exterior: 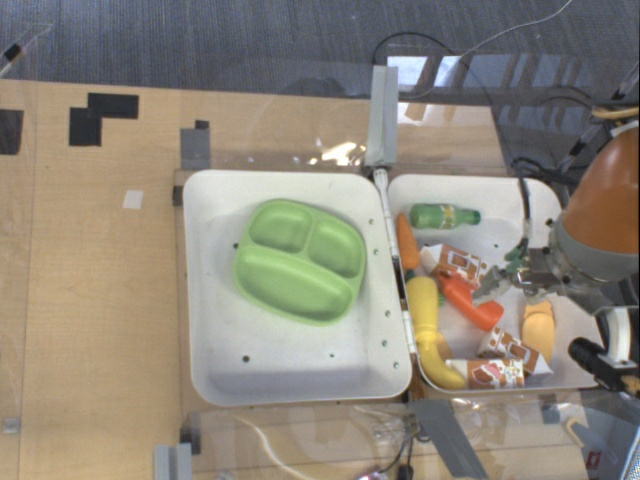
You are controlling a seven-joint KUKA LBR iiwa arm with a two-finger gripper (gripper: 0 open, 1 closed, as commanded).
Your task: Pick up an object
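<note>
Two white bins sit side by side; the left bin (205, 368) holds a green divided plate (300, 260), and the right bin (470, 181) holds the loose objects. The gripper (497, 285) hangs over the middle of the right bin, reaching in from three o'clock, and whether it is apart or together cannot be told.

Nearest is an orange toy piece (470, 303), lying just at the gripper's seven o'clock, almost beneath it, with its long axis running from ten o'clock to four o'clock. A small brown-and-white carton (461, 264) lies at the gripper's ten o'clock. A yellow banana (427, 330) lies farther off at eight o'clock and a green bottle (443, 215) at eleven o'clock. Judging by closeness, the orange piece is the likeliest pick: a short drop, closing across its narrow width.
</note>
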